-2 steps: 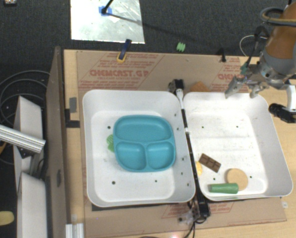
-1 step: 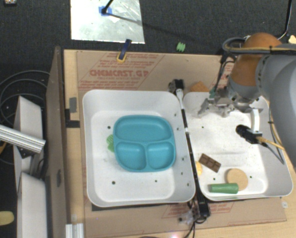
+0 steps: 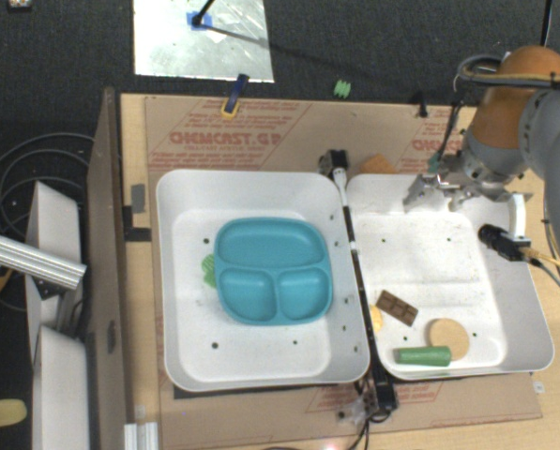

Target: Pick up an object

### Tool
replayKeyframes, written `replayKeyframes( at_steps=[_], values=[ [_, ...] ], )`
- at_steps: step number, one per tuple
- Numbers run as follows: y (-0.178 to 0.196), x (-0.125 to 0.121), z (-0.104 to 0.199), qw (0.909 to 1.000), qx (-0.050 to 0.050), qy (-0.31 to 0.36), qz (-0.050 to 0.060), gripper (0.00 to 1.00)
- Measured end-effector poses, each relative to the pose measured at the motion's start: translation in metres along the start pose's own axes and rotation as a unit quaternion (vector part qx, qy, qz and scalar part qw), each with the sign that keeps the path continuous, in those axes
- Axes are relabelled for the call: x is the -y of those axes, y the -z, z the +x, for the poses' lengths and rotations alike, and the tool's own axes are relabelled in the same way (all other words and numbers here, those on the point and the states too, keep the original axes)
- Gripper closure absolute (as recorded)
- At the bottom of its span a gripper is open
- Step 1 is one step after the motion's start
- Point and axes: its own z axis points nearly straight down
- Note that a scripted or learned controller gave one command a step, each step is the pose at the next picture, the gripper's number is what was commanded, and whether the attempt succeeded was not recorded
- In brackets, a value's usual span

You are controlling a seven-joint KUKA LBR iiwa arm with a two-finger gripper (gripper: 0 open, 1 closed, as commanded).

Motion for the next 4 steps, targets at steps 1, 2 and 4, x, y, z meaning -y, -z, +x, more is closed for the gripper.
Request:
replayKeyframes(
  at_steps=[1, 2, 4],
  values=[
    [-0.030, -0.001, 0.015, 1.0000, -0.001, 0.003, 0.002, 0.00],
    [-0.018, -0.003, 0.015, 1.0000, -0.001, 0.003, 0.000, 1.00],
    [0.082, -0.002, 0.007, 1.0000, -0.001, 0.001, 0.001, 0.00]
  ],
)
